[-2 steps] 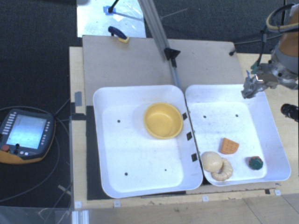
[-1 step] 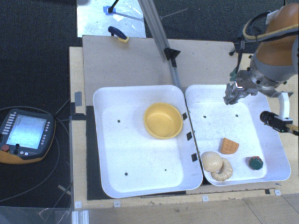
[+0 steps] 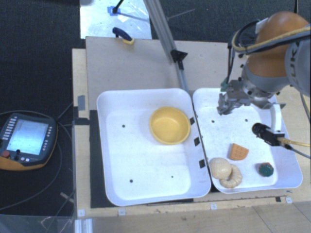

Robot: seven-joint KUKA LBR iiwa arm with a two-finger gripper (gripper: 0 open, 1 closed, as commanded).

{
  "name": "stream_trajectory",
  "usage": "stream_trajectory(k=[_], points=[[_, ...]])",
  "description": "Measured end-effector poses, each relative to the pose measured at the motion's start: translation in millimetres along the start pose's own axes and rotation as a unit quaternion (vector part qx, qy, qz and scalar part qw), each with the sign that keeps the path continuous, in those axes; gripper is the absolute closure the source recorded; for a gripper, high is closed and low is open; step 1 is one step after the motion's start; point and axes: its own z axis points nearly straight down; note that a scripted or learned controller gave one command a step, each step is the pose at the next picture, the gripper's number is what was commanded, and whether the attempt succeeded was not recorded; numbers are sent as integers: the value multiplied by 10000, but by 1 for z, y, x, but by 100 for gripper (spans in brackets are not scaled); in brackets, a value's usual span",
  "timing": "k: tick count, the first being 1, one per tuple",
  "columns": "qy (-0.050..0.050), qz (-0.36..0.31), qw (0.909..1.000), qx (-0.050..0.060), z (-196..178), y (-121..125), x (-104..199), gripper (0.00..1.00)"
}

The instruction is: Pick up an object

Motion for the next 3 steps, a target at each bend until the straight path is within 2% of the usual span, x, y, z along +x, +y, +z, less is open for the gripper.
stream_trajectory(k=[2,3], points=[[-1,1,10000,-7,7,-10,91,100],[1,-4,10000,-2,20,-23,144,100]])
